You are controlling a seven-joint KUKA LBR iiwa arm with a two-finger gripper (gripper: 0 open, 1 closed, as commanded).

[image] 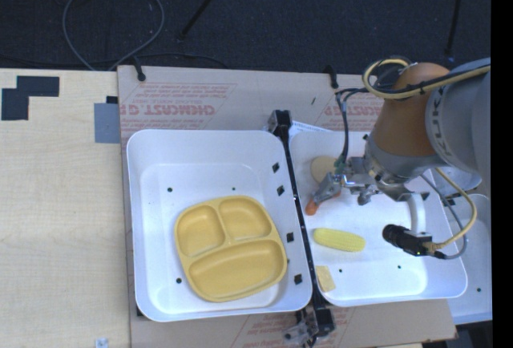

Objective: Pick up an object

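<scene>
My gripper (327,192) hangs low over the upper left part of the right bin (449,286), on the end of the grey and orange arm (413,130). A small orange piece (311,210) lies just below and left of the gripper tip, close to it; whether they touch is unclear. A tan round object (321,168) sits just above the gripper, partly hidden by it. A yellow corn cob (339,240) lies in the middle of the right bin, apart from the gripper. A small yellow block (325,278) rests near that bin's front left corner.
The left bin (148,178) holds a yellow divided plate (231,248). A black divider (292,202) separates the two bins. A black cable end (405,240) and looped wires hang from the arm over the right bin's right side.
</scene>
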